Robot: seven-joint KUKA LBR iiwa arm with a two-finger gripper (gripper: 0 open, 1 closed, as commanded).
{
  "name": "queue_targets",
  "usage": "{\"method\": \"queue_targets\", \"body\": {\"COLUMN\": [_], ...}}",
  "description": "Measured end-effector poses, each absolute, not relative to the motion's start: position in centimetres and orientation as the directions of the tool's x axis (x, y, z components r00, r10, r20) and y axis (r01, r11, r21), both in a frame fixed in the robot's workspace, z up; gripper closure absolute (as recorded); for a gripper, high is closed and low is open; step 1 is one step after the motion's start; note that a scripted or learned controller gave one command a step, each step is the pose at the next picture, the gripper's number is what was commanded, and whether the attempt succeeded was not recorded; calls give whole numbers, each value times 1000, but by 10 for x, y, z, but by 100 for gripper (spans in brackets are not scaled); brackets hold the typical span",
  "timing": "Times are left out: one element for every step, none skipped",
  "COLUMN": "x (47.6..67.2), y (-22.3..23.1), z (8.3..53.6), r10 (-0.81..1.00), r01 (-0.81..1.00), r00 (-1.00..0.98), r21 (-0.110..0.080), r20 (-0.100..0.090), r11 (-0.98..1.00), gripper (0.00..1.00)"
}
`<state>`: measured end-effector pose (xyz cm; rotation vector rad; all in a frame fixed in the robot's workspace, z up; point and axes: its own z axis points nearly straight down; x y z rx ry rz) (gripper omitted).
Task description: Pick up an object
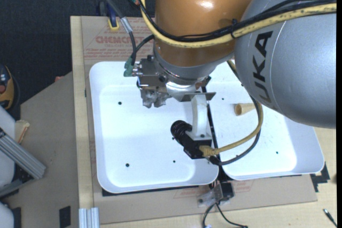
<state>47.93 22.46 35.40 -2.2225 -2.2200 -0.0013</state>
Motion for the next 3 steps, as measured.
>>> {"method": "queue_targets", "body": {"x": [480, 509, 509], "y": [175, 227, 224], "z": [545, 449, 327], "r10": [1000, 1000, 1000], "r01": [1000, 1000, 1000], "r00": [5, -4, 2], "r21": [20, -10, -14], "r20": [8, -4, -6], "r11": [-5, 4, -2], "gripper": [100, 100, 100]}}
